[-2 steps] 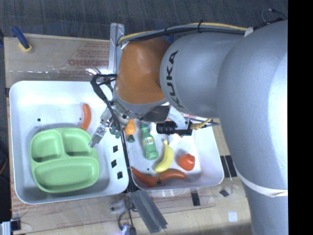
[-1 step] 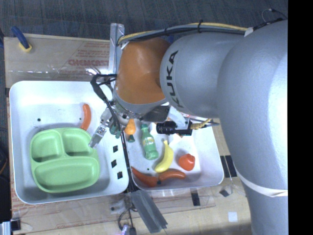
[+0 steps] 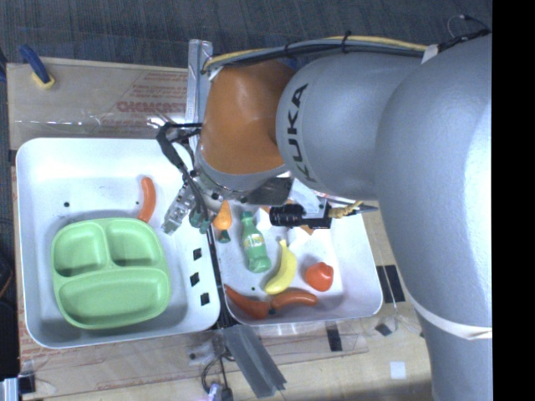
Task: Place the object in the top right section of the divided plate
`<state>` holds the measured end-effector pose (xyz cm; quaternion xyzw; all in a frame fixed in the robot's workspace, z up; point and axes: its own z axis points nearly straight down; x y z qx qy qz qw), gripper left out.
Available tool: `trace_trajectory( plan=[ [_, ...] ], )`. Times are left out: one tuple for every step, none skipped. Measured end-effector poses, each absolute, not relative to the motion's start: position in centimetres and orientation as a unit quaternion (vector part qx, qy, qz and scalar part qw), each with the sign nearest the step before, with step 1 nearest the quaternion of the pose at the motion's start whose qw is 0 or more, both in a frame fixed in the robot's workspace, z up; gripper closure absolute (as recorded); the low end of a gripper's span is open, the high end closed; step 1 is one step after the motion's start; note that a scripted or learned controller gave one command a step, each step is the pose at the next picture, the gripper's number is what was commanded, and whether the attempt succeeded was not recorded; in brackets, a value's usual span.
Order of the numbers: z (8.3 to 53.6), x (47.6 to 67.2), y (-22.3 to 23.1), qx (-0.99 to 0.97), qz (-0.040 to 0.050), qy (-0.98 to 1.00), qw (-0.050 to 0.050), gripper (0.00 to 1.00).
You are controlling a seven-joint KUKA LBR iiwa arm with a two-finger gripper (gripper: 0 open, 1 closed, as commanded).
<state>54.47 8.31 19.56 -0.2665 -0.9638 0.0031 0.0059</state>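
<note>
- You have one green divided plate [image 3: 109, 276] in the left bin [image 3: 50, 161]; one sausage [image 3: 147, 199] lies just beside its top right section.
- Right bin [image 3: 359, 303]: one bottle [image 3: 254, 245], one banana [image 3: 282, 271], one tomato [image 3: 318, 276], one chili [image 3: 266, 302].
- Pincer [image 3: 185, 207] sits over the bins' shared edge; can't tell its state.

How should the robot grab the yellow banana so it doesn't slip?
Probably best across the middle of the banana, coming straight down from above. It lies flat in the right bin, curved, running from upper right to lower left, so fingers closing across its narrow width should hold it. The green bottle sits close on its left, so that side is tight.
</note>
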Motion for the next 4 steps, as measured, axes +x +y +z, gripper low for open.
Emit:
trace_trajectory(
  plan=[
    [19.6,54.5,8.3,-0.266,0.0031,-0.964,0.006,0.00],
    [20.3,54.5,8.3,-0.265,0.0044,-0.964,0.008,1.00],
    [20.3,54.5,8.3,-0.265,0.0044,-0.964,0.008,0.00],
    [21.0,54.6,8.2,-0.264,0.0056,-0.964,0.010,1.00]
  ],
)
